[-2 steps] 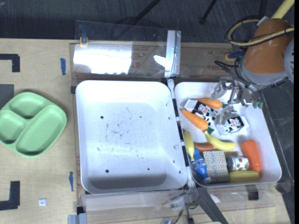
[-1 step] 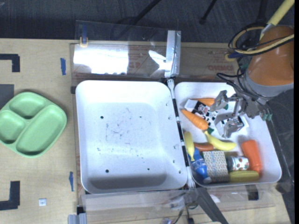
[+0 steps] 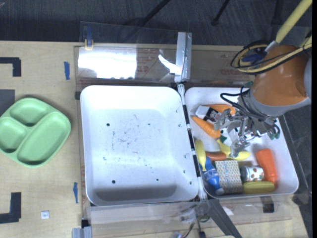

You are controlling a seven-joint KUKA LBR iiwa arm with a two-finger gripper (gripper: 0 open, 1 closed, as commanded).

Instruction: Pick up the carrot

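Nearest the camera, along the right-hand shallow white plastic bin's (image 3: 290,185) front wall, lie a speckled sponge block (image 3: 229,175), a small printed can (image 3: 253,173) and a yellow stick-shaped toy (image 3: 258,186). The tapered orange toy carrot (image 3: 206,126) rests further back, near the divider, ungrasped. The metal two-finger gripper (image 3: 239,142) hangs just beside it over a yellow toy; how wide its jaws stand, I cannot tell. The pick remains undone.
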